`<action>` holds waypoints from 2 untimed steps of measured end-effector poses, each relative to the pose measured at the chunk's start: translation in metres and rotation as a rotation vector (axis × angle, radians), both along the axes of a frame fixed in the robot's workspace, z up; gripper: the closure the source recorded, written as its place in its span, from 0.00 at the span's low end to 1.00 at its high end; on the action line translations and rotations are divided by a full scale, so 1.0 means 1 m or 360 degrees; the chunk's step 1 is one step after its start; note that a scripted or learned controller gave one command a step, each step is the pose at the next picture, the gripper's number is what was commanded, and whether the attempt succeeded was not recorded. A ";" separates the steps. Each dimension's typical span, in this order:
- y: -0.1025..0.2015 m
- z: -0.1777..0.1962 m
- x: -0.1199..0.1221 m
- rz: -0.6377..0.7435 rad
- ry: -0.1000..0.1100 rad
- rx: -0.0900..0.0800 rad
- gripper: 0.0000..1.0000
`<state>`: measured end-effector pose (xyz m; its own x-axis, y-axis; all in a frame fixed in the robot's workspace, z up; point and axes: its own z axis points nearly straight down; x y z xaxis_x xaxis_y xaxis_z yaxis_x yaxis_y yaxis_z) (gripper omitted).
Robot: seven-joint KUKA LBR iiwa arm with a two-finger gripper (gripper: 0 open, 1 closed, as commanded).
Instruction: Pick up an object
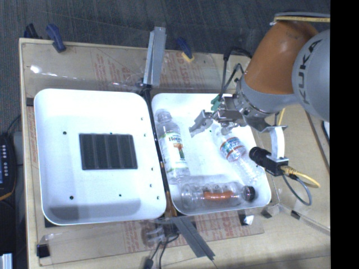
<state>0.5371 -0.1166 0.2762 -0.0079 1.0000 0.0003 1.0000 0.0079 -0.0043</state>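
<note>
Gripper (208,123) hovered over right bin (193,102), fingers spread apart, nothing between them. Left bin (56,102) held dark ribbed grate (108,151). Next right: labelled clear bottle (171,145) lay along right bin's left wall; clear jar with orange contents (216,193) lay along near wall; small water bottle (234,150) sat just below gripper. Best bet, probably: descend straight, straddle small water bottle across its width, close squarely. Arm (283,60) reached in from right, wrist bent down over bin.
</note>
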 end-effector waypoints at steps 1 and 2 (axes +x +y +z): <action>0.032 -0.019 0.031 0.0037 -0.0004 -0.0003 0.00; -0.015 -0.054 0.050 0.0534 -0.0001 0.0002 0.00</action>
<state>0.5874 -0.1320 0.2222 -0.3367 0.9416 0.0014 0.9416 0.3367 -0.0036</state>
